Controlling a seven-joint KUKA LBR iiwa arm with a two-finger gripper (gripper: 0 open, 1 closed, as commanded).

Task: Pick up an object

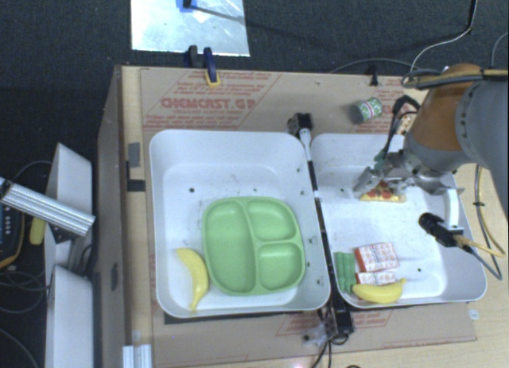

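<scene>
My gripper (380, 180) hangs low over the upper part of the right bin (453, 283). Directly beneath and touching its tip lies a flat yellow and red piece like a pizza slice (384, 195). Near the bin's front edge sit a red and white box (375, 257), a green block (343, 267) and a yellow banana (378, 292). The left bin (171, 168) bears a green divided plate (253, 245) with a second yellow banana (194, 276) beside it at the front left.
A small green can (367, 110) lies on the cardboard behind the right bin. A black divider rail (312, 176) runs between the two bins. The arm's orange band (436, 120) and grey body reach in over the right bin's far right side.
</scene>
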